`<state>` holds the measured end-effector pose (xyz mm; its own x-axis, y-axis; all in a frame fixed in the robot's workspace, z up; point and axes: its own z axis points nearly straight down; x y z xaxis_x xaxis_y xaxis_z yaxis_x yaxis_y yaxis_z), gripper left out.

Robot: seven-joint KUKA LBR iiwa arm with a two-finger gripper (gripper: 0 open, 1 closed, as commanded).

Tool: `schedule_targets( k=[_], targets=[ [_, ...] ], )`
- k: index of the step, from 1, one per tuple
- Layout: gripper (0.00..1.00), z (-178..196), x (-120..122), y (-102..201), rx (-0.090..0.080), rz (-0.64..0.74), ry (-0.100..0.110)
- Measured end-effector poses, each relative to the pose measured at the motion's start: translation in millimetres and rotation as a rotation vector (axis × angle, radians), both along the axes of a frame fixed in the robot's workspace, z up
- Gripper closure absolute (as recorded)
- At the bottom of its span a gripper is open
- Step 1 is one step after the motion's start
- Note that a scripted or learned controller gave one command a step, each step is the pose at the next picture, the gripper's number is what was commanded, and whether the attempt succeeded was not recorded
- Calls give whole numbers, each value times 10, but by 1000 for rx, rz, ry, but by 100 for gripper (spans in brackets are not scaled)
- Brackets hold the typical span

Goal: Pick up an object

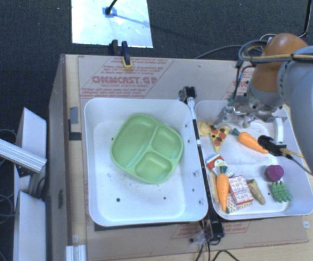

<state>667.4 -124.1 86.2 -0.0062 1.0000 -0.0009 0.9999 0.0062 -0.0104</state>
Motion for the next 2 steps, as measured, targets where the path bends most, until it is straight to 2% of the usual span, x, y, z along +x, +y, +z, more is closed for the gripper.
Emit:
schedule_targets(
  k=[1,2],
  targets=[
    [100,117,14,19,3,3,-3],
    [0,115,13,20,3,4,-3]
  ],
)
